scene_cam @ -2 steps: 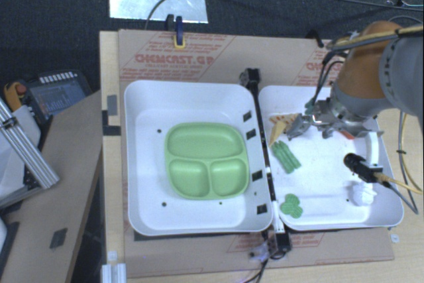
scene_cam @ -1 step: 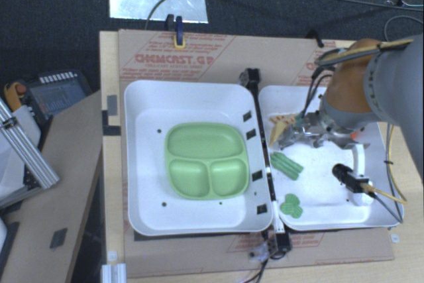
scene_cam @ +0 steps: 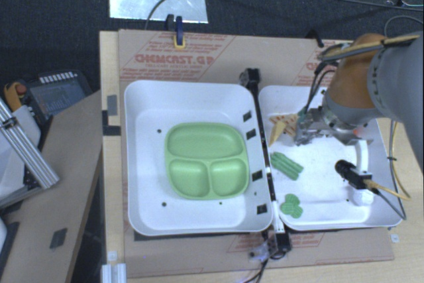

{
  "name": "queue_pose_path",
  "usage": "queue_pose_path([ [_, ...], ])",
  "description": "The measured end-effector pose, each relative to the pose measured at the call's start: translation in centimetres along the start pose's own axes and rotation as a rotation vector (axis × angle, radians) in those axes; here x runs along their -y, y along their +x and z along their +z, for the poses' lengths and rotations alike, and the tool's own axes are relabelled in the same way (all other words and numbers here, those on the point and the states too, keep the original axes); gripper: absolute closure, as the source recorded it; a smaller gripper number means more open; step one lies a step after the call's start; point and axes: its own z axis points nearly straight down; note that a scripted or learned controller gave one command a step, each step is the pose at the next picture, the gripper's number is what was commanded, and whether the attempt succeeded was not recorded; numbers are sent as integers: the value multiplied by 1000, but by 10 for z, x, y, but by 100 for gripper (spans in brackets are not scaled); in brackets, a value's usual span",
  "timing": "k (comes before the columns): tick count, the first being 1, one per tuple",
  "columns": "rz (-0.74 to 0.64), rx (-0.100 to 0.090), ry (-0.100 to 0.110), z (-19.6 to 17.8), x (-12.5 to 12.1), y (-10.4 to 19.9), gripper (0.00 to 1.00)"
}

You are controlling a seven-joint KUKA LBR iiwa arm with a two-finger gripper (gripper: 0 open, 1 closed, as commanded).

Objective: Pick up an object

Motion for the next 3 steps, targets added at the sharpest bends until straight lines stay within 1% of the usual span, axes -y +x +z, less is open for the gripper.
queue_pose_path([
  [1, -3, 1, -4, -65, -2, -3, 100],
  [2, -2, 1, -4, -122, 5, -7, 100],
  [3, -4, 1, -4, -176, 3, -8, 100],
])
